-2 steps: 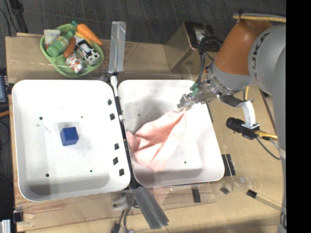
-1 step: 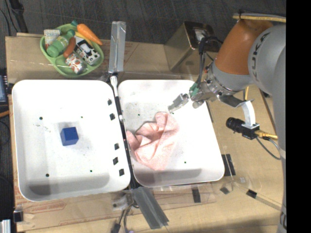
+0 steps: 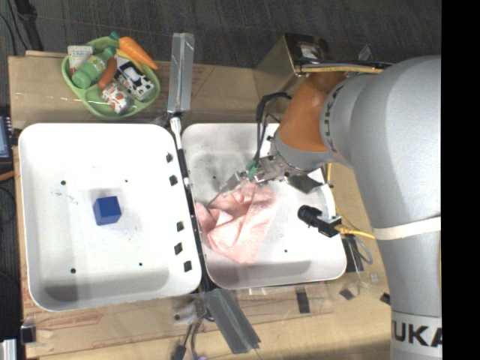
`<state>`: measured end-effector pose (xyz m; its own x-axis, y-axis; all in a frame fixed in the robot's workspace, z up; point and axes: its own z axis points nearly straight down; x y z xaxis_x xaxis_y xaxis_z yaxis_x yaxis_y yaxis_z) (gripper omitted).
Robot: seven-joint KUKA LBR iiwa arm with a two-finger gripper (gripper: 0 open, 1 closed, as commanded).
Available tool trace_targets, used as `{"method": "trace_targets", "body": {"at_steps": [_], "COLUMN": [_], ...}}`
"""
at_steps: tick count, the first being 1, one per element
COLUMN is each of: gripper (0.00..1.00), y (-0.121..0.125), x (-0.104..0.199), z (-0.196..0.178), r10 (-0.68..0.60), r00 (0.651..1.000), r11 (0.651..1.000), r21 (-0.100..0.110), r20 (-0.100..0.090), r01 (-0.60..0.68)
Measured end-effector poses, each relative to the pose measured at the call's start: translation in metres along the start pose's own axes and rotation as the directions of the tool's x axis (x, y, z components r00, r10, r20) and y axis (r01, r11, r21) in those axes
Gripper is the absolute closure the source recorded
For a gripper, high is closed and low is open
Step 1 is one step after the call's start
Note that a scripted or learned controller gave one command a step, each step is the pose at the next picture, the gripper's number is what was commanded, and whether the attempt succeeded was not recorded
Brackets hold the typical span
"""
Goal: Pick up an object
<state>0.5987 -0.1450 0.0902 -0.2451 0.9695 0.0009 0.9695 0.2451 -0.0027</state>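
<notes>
Closest to the lens is my own grey, smooth-cased arm (image 3: 390, 193), bulking across the right side, its orange band (image 3: 304, 118) sitting above the wrist. My gripper (image 3: 255, 173) is down inside the right shallow white plastic bin (image 3: 225, 137), at the upper edge of a crumpled pink cloth (image 3: 238, 220). Fingers hidden under the wrist; I cannot tell whether they are apart or together.

Cloth: soft, folded, wrinkled, spread across the bin's middle and left part, its left fold touching the wall by the divider. Bin floor scuffed with dark marks. Bare floor shows along the far wall and the near right corner.

Left shallow white plastic bin (image 3: 45, 201): a small blue cube (image 3: 107, 210), hard-edged, sits left of centre, well apart from all four walls, open floor all round it.

Beyond the left bin, on the brown cardboard bench top (image 3: 30, 88), a green bowl (image 3: 75, 88) holds toy food, an orange carrot (image 3: 135, 49) among it.
</notes>
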Motion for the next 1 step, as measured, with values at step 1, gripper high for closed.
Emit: {"method": "trace_targets", "body": {"at_steps": [1], "gripper": [0.00], "y": [-0.0476], "x": [-0.0074], "z": [-0.0004], "r10": [-0.003], "r00": [1.000], "r11": [1.000], "r21": [0.000], "r20": [0.000], "r01": [0.003]}}
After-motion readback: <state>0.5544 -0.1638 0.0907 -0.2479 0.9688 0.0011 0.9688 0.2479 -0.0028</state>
